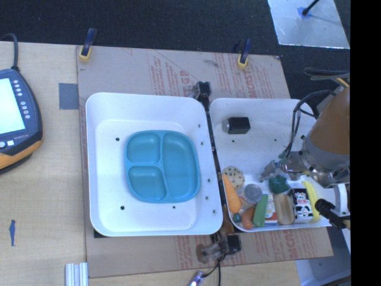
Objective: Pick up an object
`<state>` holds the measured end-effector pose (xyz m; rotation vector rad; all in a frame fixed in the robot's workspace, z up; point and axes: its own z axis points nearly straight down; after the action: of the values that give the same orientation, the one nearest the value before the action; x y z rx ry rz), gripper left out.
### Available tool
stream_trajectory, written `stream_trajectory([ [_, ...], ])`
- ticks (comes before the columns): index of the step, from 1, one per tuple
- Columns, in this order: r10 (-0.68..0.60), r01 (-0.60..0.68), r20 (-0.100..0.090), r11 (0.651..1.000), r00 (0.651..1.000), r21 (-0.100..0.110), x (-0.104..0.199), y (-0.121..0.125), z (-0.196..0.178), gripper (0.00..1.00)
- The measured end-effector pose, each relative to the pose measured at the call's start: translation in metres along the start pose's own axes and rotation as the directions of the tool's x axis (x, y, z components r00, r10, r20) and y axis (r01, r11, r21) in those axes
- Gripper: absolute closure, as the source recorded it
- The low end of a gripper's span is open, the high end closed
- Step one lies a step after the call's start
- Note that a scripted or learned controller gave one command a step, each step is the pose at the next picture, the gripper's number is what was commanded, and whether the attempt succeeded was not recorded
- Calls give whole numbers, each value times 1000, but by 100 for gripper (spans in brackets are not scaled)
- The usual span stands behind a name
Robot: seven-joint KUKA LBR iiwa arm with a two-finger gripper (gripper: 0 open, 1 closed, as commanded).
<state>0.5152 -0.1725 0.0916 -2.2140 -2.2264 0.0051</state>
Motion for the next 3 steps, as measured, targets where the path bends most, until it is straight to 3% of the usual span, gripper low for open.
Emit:
stream_trajectory([
  [1, 3, -3, -1, 1000, 1000, -3, -15, 87, -41, 0],
  [2, -2, 2, -4, 1000, 1000, 18, 50, 137, -4, 0],
  [3, 3, -3, -2, 1000, 1000, 0, 13, 80, -51, 0],
])
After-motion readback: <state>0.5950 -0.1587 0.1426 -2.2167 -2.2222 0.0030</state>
